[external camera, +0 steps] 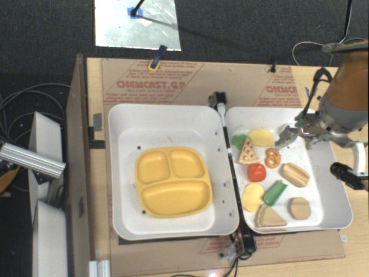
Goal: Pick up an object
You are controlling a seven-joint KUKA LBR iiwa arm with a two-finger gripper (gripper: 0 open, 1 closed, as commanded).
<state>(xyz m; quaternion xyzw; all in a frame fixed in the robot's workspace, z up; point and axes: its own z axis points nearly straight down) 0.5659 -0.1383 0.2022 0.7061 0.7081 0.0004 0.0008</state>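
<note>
Bench covered in brown board printed with red lettering, carrying two white bins side by side, with dark carpet around it. The left bin holds a yellow tray with three compartments. The right bin holds toy food: a pizza slice beside a green piece, a yellow lump, a pretzel, a tomato, a hot dog, a yellow disc, a green pepper, a tan wedge and a brown round. The arm reaches in from the right above the bin's upper right part. The gripper sits just right of the yellow lump and above the pretzel; nothing shows between its tips, and how far apart they stand I cannot tell. A grey sheet with blue tape lies on the carpet beyond the bench. Cables and a metal bar lie at the left
</note>
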